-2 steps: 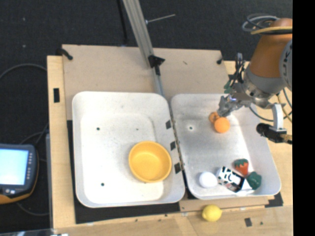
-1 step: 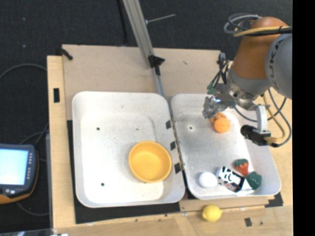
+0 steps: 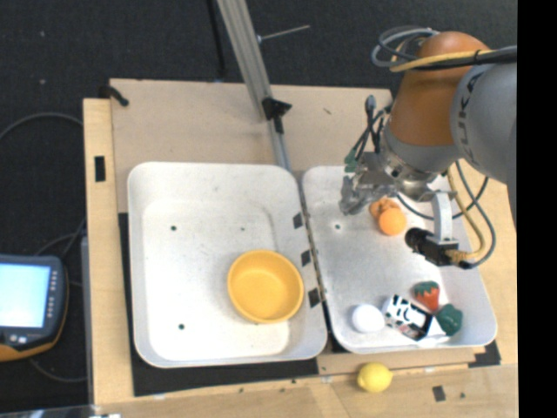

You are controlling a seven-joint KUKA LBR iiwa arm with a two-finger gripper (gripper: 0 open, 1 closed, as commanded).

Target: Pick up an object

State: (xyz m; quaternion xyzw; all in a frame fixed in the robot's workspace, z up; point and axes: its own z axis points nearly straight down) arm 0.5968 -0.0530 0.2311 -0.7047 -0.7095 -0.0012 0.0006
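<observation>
Orange ball [image 3: 392, 220] sat beside my gripper [image 3: 352, 200], grip state unclear; I judged it might roll away.

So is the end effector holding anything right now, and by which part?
Cannot be told. The end effector hangs beside the orange ball in the right bin, with nothing visibly between its fingers.

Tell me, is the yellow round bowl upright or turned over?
Upright: the yellow round bowl shows its open hollow and rim to the camera, resting in the left white bin.
</observation>
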